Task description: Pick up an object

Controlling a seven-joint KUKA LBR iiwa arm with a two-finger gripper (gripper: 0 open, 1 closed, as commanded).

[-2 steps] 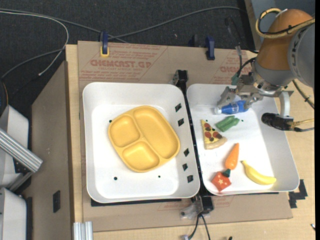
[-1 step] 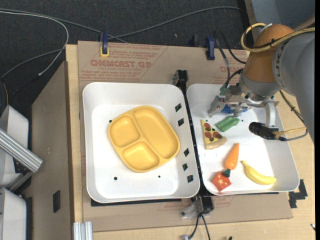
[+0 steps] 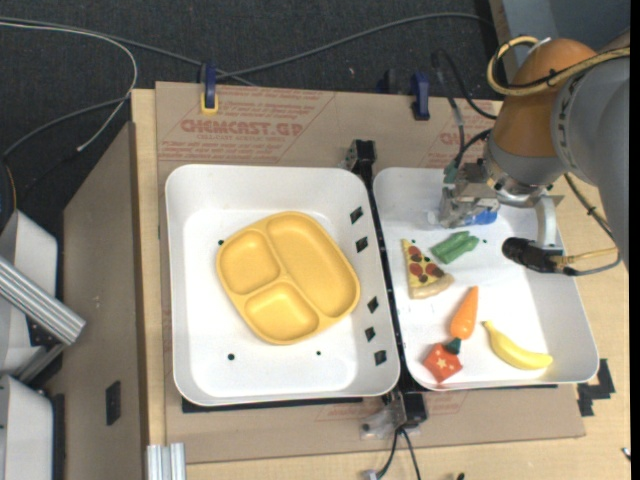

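Observation:
My gripper [image 3: 460, 206] hangs low over the far part of the right bin [image 3: 560, 318], just above a green toy vegetable [image 3: 456, 247]. A small blue thing [image 3: 483, 214] shows at the gripper's right side; whether it is held cannot be made out. In front of the green piece lies a pizza slice [image 3: 424, 268]. Nearer the front are an orange carrot [image 3: 463, 313], a yellow banana [image 3: 516, 348] and a red toy fruit [image 3: 442, 361].
The left bin [image 3: 190, 298] holds a yellow divided plate [image 3: 288, 276]. A black divider [image 3: 375, 268] with clips runs between the two bins. Cardboard [image 3: 250, 118] lies under both, with clamps at its far edge.

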